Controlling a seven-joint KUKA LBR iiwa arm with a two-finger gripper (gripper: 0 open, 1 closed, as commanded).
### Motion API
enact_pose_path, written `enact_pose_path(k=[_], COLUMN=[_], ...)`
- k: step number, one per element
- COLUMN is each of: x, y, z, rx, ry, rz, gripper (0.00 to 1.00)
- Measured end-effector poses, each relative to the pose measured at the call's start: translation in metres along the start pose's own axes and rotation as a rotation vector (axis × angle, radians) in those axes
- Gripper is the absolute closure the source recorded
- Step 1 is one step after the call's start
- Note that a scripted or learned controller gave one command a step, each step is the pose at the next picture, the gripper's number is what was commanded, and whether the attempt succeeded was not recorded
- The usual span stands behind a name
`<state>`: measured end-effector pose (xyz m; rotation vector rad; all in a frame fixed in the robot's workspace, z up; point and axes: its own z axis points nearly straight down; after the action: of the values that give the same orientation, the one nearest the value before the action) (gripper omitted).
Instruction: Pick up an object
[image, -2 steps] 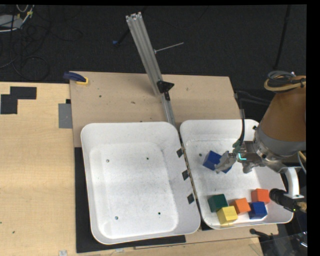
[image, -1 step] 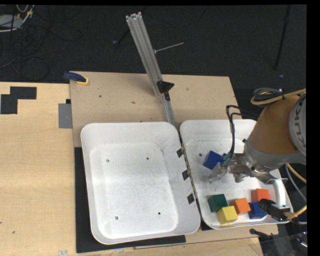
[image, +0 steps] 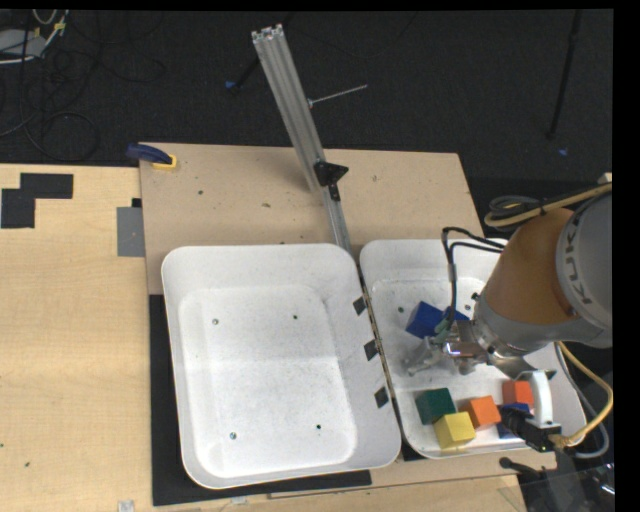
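The right bin (image: 395, 265) holds a blue block (image: 424, 319) near its middle, a dark green block (image: 434, 405), a yellow block (image: 455, 429) and an orange block (image: 484, 411) along its front. A red-orange piece (image: 518, 392) lies at the front right beside a white object (image: 544, 397). My gripper (image: 432, 355) reaches in from the right and sits low in the bin, just below the blue block and above the green one. Nothing is visibly between its fingers.
The left bin (image: 180, 275) lies beside the right one, joined by black clips (image: 369, 348). A slanted aluminium bar (image: 295, 110) rises behind the bins. The arm's orange band (image: 525, 280) overhangs the right bin's right side. Cables (image: 590, 400) trail at the right.
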<state>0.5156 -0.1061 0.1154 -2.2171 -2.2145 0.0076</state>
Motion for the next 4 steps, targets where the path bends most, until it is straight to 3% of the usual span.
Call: enact_pose_path(k=[1,2,4], x=[0.0,-0.001,0.008], y=[0.001,0.0,-0.005], z=[0.023,0.013,-0.088], rx=[-0.006,-0.005,-0.012], ry=[-0.001,0.002,-0.002], rz=[0.0,0.007,-0.002], gripper=[0.0,1.0,1.0])
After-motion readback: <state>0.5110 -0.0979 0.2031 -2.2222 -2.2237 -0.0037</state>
